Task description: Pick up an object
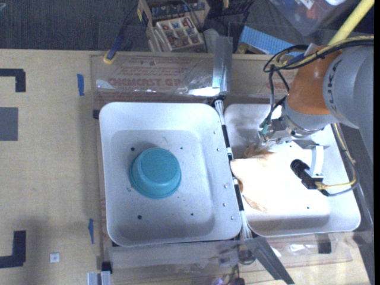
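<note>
Where the arm (332, 82) reaches in over the right bin (341, 218), its claw (270, 132) hangs low near that bin's far left corner, just above a pale cloth (267, 180) lying along the bin's left wall; whether the claw is open or closed cannot be told. A teal bowl (155, 172) sits upside down in the left bin (119, 123), toward its left side.

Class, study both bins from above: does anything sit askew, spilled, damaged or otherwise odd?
Nothing looks spilled or broken. The teal bowl sits upside down in the left bin, base up. In the right bin, a pale, tan-edged object lies against the dividing wall, overexposed, so I cannot identify it.
</note>
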Robot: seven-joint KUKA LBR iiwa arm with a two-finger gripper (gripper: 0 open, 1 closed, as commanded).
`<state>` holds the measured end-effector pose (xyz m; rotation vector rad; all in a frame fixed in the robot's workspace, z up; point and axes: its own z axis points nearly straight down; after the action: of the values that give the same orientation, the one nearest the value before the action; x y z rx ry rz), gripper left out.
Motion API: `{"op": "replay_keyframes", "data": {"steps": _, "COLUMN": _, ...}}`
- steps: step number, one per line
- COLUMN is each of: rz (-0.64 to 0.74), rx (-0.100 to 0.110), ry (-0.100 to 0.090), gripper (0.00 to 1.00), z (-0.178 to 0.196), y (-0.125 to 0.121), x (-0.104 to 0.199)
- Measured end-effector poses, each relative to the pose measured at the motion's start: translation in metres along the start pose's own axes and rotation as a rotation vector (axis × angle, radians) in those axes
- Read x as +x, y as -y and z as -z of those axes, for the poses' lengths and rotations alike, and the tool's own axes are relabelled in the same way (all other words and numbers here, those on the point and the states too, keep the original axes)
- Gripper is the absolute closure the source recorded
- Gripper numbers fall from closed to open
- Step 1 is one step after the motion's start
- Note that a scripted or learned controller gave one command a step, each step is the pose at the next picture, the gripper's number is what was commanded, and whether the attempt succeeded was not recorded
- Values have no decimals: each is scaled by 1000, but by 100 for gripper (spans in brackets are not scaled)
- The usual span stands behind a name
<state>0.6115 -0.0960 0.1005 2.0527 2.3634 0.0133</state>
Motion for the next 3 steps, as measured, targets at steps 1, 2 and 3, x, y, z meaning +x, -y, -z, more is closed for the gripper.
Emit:
{"op": "replay_keyframes", "data": {"steps": 1, "rz": 0, "rx": 0, "ry": 0, "gripper": 0, "z": 0, "y": 0, "x": 0}}
{"op": "replay_keyframes", "data": {"steps": 2, "rz": -2, "rx": -4, "ry": 2, "gripper": 100, "z": 11, "y": -1, "x": -2}}
{"op": "replay_keyframes", "data": {"steps": 3, "rz": -251, "rx": 8, "ry": 1, "gripper": 100, "z": -13, "y": -28, "x": -23}}
